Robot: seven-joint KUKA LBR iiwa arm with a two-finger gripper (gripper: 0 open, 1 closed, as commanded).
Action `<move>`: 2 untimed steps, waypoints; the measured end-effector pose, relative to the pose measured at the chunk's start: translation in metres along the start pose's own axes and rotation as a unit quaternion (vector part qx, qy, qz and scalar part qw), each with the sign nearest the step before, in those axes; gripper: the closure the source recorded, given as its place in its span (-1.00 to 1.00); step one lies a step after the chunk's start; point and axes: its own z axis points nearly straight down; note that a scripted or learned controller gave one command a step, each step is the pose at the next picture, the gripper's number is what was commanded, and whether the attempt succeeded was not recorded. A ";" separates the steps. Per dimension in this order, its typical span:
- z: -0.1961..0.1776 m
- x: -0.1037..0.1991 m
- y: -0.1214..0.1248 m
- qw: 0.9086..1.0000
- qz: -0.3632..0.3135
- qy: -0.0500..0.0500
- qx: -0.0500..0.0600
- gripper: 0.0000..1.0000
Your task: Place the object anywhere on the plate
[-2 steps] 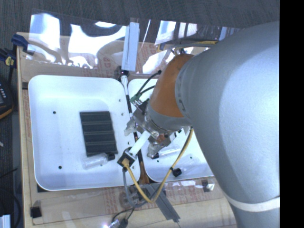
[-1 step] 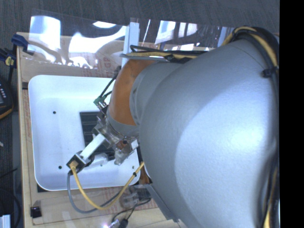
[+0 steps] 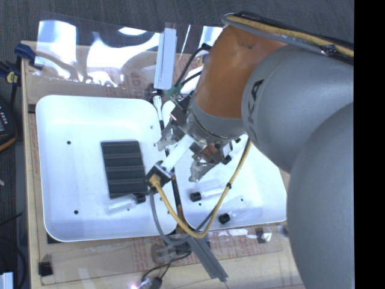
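A dark ribbed rectangular plate point(image 3: 123, 167) lies flat in the left bin point(image 3: 66, 179). A small clear vial with a black cap point(image 3: 125, 204) rests on the bin floor just off the plate's near edge. Two more clear vials with black caps point(image 3: 206, 193) point(image 3: 232, 217) lie in the right bin point(image 3: 271, 203). My gripper point(image 3: 201, 161) hangs over the right bin's left part, just above the nearer of those two vials and to the right of the plate. The bulky wrist with its orange band point(image 3: 231, 71) hides much of the right bin.
The ridge where the two bins meet point(image 3: 161, 179) runs under the gripper. A yellow cable point(image 3: 198, 224) and a grey hose loop down from the wrist over the bins' front rims. A clear upright panel point(image 3: 165, 56) stands behind the bins.
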 end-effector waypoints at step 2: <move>0.020 0.006 -0.009 0.997 -0.078 -0.001 0.001 -1.00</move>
